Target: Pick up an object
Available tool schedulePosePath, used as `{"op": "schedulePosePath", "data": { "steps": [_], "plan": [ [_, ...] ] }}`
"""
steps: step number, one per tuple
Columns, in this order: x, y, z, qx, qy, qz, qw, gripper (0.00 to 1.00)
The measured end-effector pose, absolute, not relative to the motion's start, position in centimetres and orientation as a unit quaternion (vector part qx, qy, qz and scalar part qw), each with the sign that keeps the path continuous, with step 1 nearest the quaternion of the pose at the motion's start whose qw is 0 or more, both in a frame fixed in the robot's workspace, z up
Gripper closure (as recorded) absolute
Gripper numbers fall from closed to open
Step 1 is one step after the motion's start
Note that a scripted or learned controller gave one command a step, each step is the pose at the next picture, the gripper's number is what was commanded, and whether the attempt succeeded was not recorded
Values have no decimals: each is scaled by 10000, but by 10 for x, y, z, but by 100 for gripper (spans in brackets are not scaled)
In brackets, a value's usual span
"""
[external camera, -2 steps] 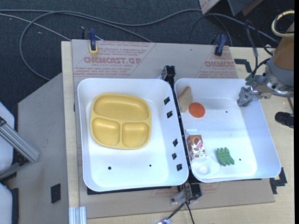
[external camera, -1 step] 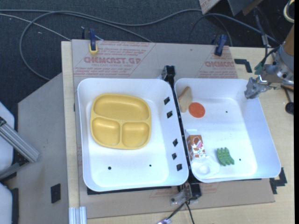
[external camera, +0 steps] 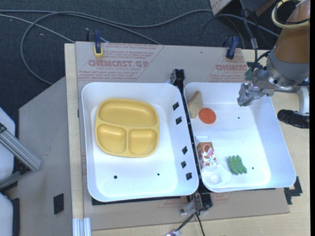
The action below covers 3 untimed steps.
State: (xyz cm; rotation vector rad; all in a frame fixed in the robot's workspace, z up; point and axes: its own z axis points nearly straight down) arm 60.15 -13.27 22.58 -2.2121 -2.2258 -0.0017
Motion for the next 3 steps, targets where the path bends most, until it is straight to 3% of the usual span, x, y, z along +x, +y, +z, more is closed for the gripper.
{"op": "schedulePosePath", "data": {
  "steps": [2,3],
  "plan": [
    [608,-23,211,-7052,-7090,0,18,100],
    [598,32,225,-7048,-7094,-12,10,100]
  ]
}}
